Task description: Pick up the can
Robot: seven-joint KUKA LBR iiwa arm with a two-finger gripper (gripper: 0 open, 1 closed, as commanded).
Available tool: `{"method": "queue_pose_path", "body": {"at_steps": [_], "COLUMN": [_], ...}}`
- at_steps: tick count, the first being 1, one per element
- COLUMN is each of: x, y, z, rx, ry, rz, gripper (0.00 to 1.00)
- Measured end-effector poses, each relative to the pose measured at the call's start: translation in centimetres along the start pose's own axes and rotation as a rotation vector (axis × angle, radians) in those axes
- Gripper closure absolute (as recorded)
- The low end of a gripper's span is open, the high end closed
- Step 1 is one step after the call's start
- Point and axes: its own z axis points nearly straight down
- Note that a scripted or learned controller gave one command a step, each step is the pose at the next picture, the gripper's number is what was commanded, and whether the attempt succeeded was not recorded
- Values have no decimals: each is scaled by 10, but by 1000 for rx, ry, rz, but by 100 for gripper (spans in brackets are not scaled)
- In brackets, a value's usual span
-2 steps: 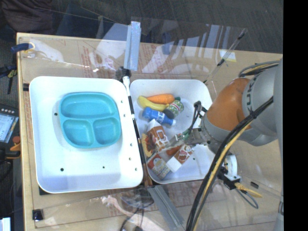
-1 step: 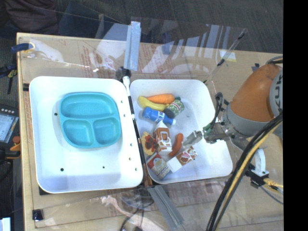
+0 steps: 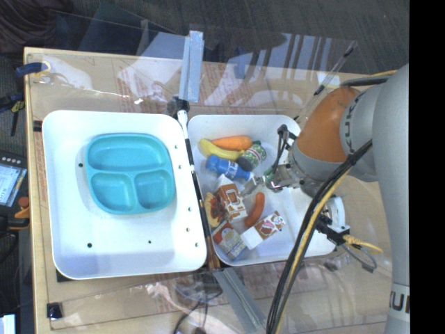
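The can (image 3: 253, 154), small with a green and red label, lies in the right bin (image 3: 314, 245) near its far side, just right of a carrot (image 3: 233, 142). My gripper (image 3: 272, 180) hangs below the orange wrist band, low over the bin, slightly right of and nearer than the can. The wrist covers much of the gripper, and I see nothing between it and the can.
The right bin also holds a banana (image 3: 217, 152), a blue bottle (image 3: 224, 166), a sausage (image 3: 255, 209) and small cartons (image 3: 231, 202). A teal divided plate (image 3: 132, 171) sits in the left bin (image 3: 69, 242). Cables (image 3: 306, 242) trail over the right bin's near right corner.
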Motion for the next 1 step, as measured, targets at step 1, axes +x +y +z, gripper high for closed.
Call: {"method": "queue_pose_path", "body": {"at_steps": [1], "x": [-7], "y": [102], "z": [10], "rx": [32], "ry": [11], "rz": [-41], "gripper": [0]}}
